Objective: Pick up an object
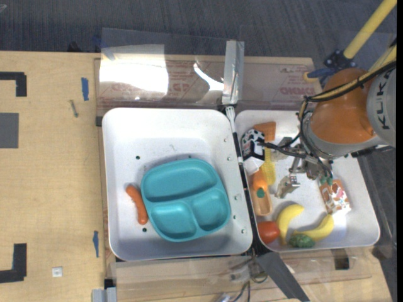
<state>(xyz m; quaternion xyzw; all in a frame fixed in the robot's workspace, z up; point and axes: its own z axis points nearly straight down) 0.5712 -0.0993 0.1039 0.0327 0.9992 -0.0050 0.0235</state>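
Hovering over the right bin (pixel 365 187), the gripper (pixel 291 182) is seen low among the toy food, with nothing visibly between its fingers. Whether the pincer stands wide or narrow cannot be told; cables and glare obscure it.

- Landmark taken: the banana (pixel 302 222), lying near the bin's front edge.
- Gripper noted just behind the banana, apart from it.
- Tomato (pixel 269 231) noted touching the banana's left end; green piece (pixel 301 240) just in front.
- Hot dog (pixel 259 192) placed behind-left of the banana; snack packet (pixel 335 197) behind-right.
- Teal divided plate (pixel 184 198) and carrot (pixel 136 204) noted in the left bin, well left of the banana.

Judgement: no object has been lifted; grasp and lift remain to be done.
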